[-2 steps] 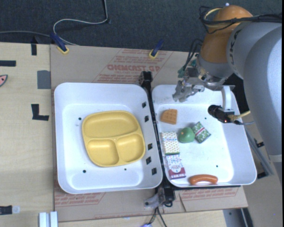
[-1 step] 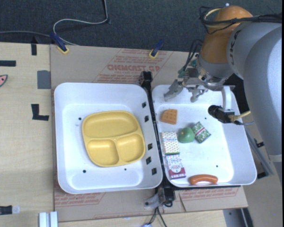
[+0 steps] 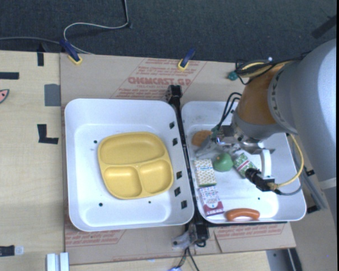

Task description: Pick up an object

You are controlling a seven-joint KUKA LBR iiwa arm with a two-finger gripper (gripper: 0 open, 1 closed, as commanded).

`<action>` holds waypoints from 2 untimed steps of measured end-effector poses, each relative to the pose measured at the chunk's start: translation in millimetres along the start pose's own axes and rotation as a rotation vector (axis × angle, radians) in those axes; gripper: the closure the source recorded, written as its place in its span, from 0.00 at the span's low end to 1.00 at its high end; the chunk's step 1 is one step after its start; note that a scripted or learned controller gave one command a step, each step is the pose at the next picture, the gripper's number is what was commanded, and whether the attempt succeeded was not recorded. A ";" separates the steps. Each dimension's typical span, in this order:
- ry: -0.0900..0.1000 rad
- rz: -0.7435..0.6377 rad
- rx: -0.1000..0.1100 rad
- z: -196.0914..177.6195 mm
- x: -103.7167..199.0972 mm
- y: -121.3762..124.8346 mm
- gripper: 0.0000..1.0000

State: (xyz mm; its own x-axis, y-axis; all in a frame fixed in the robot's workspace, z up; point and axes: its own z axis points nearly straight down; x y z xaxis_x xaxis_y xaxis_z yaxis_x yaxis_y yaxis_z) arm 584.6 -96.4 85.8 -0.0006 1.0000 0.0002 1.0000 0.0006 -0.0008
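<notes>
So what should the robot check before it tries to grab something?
1. Hand is over the right bin: ok, it sits low among the things there.
2. Something is close to grab: ok, the green ball lies right beside the hand.
3. Anything held already: cannot tell, the wrist hides the tips.
4. Crowding: not ok, a small packet and a brown round thing lie close to the ball.
5. Orange thing at the near edge: ok, it lies apart from the hand.
6. Yellow tray in the left bin: ok, out of the way.
</notes>
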 end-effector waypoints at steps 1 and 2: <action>-0.003 0.000 -0.004 -9.8 -0.7 0.7 1.00; -0.003 0.001 -0.004 -9.7 -0.8 0.6 0.00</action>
State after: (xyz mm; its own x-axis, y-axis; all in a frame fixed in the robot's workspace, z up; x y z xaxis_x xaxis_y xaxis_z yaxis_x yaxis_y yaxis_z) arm 585.3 -97.2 95.5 -0.0001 1.0000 -0.0027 1.0000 0.0001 0.0030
